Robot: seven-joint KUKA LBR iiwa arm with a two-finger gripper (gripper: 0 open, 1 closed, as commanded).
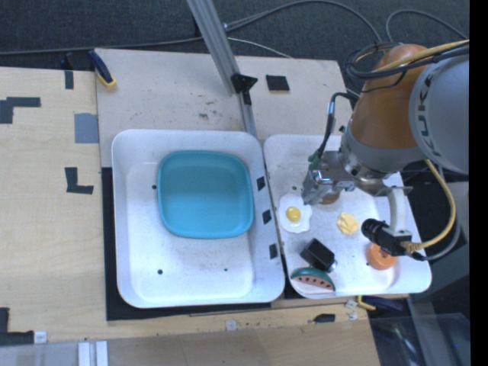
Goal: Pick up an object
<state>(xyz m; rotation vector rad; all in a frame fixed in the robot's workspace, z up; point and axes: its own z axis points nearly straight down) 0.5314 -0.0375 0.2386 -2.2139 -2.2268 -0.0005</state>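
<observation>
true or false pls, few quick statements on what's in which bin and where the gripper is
1. The blue plate lies in the left bin. True.
2. The fried egg sits on the blue plate. False: it lies in the right bin, near the divider.
3. The gripper is over the right bin. True.
4. The watermelon slice is at the far edge of the right bin. False: it lies at the near edge.
5. The black block lies between the fried egg and the watermelon slice. True.
</observation>
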